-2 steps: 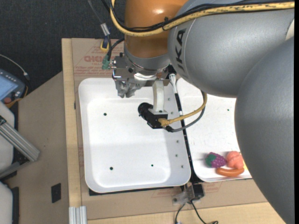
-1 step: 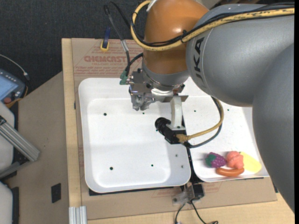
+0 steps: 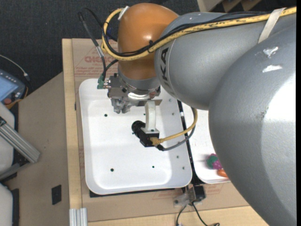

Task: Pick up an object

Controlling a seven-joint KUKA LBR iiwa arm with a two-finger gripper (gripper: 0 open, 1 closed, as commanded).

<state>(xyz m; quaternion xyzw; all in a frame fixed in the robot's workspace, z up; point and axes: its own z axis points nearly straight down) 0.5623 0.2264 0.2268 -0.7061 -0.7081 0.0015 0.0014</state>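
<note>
- Gripper (image 3: pixel 120 105) low over the far part of the left bin (image 3: pixel 122 175), hanging beneath the orange band (image 3: pixel 141 32) of the arm (image 3: pixel 244 102).
- Spread or closed: cannot tell from this angle; nothing seen in its grasp.
- Pink-green piece (image 3: pixel 215 161) in the right bin (image 3: pixel 201 172), near its left wall, half covered by the arm.
- Orange piece (image 3: pixel 222 173) just beside it, towards the near rim, also partly covered.
- Both pieces well apart from the gripper, in the other bin.
- Red print (image 3: pixel 91 59) on the cardboard (image 3: pixel 70 126) beyond the left bin: starts with what looks like "CHA", the rest hidden behind cables and wrist.
- Dark lettering (image 3: pixel 164 60) on the arm casing next to the orange band: cut off, not readable.
</note>
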